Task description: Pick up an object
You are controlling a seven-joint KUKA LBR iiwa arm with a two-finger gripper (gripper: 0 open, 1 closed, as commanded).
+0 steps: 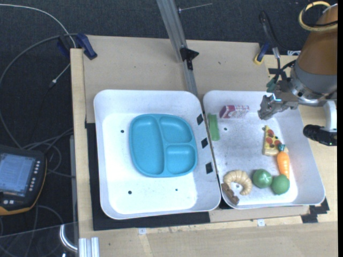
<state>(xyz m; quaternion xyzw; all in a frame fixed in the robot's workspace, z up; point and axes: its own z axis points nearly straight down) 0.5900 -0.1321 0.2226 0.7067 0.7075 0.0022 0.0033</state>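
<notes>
You see the bench (pixel 144 55) carrying two white bins side by side. The left bin (pixel 110 191) holds a blue divided plate (pixel 162 145); the right bin (pixel 305 183) holds all the small objects. The arm (pixel 320 52) reaches in from the right, and its gripper (pixel 269 107) hovers over the upper part of the right bin, between the pink carton (pixel 235 111) and the pizza slice toy (pixel 271 141).

Nothing sits between the gripper's tips, so I judge the pick not yet done: the choice of object, the descent, the closing and the lift all remain. You cannot tell from this angle whether the hand is spread or closed.

For room, look at the bin's middle: a bare stretch of floor lies below the carton and left of the pizza slice. The carton lies near the top wall, well apart from the rest. The croissant (pixel 238 182), the two green balls (pixel 270 181) and the carrot (pixel 283 163) crowd the lower edge, touching or nearly so, with the croissant close to the lower-left rim. A green piece (pixel 213 127) lies along the left wall.
</notes>
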